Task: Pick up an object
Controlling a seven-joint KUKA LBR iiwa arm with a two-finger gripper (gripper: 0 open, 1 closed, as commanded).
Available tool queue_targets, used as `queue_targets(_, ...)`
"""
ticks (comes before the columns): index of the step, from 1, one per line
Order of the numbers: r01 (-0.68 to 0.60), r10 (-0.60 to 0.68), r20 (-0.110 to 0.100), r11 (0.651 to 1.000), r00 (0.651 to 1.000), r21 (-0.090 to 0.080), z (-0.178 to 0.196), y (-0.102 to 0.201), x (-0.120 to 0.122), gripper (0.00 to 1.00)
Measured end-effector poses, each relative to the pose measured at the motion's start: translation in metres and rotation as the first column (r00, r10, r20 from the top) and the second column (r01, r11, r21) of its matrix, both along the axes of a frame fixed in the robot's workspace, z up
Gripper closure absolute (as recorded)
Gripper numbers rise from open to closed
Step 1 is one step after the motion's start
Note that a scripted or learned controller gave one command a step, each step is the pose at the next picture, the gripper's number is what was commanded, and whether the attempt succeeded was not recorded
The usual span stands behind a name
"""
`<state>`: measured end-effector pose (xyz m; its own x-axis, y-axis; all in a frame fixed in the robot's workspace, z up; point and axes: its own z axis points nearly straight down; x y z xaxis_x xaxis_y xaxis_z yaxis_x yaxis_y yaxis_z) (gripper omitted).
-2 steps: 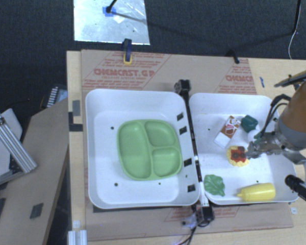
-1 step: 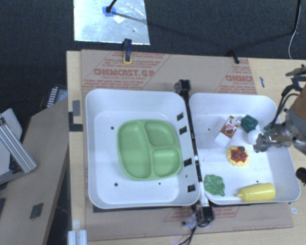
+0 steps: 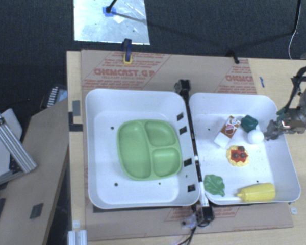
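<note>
Yellow bottle nearest, in right bin; white ball just beside tool. Tool state: cannot tell. Risk: ball rolling off on contact, spoiling grasp.

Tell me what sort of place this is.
Probably a robot test bench in a lab: two white bins on a protective sheet, toy food like a yellow bottle, a green divided plate, and a gripper reaching in.

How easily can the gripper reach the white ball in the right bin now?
Probably yes: the gripper sits at the right bin's right rim, beside the white ball, with nothing between them. The dark green object lies close behind.
</note>
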<state>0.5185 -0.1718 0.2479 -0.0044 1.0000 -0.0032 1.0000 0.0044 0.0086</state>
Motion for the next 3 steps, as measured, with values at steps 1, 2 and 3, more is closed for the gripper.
queue_targets(1, -0.005, 0.005, -0.007, 1.000, 1.000, 0.004, -0.010, 0.052, -0.004, 1.00)
queue_targets(2, -0.007, 0.007, -0.007, 1.000, 1.000, 0.006, -0.012, 0.116, -0.003, 1.00)
queue_targets(3, -0.007, 0.007, -0.007, 1.000, 1.000, 0.006, -0.005, 0.174, 0.003, 1.00)
